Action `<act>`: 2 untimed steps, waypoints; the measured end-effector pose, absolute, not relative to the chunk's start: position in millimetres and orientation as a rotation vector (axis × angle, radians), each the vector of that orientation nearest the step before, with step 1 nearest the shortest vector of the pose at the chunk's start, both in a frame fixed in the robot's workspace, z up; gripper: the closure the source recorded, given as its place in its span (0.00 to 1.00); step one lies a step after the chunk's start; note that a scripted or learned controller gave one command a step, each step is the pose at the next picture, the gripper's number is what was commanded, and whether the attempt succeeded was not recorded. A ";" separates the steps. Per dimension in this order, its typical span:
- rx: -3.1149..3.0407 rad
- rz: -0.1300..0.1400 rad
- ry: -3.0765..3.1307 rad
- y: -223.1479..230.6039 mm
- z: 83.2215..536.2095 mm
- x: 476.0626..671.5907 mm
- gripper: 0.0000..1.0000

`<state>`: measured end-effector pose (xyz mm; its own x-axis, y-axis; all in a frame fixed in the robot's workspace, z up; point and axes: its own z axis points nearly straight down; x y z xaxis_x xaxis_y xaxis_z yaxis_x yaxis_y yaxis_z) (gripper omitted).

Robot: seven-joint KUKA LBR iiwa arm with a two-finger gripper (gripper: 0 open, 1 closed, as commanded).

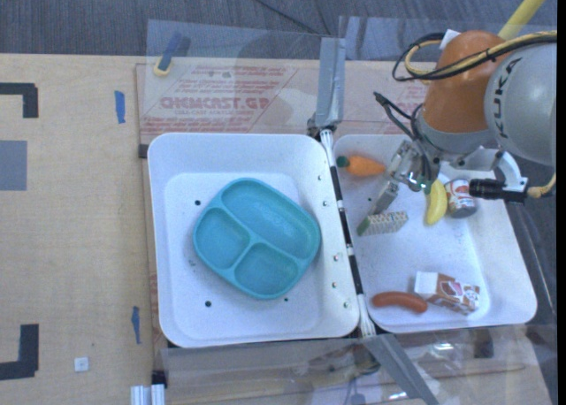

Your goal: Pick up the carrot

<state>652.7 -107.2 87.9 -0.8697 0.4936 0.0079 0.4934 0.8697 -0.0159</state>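
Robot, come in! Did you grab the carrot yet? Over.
Not yet. Hand open, hanging over right bin, holding nothing. Carrot beside it, at bin's far left corner. Nothing covering carrot.

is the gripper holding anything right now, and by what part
Nothing is held. The gripper hangs open over the right bin, fingers bare, with the carrot lying apart by the bin's far left corner.
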 end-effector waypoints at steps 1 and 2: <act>-0.843 0.014 -3.009 -107.7 87.7 654.2 0.00; -0.852 0.004 -3.033 -107.0 101.2 660.0 1.00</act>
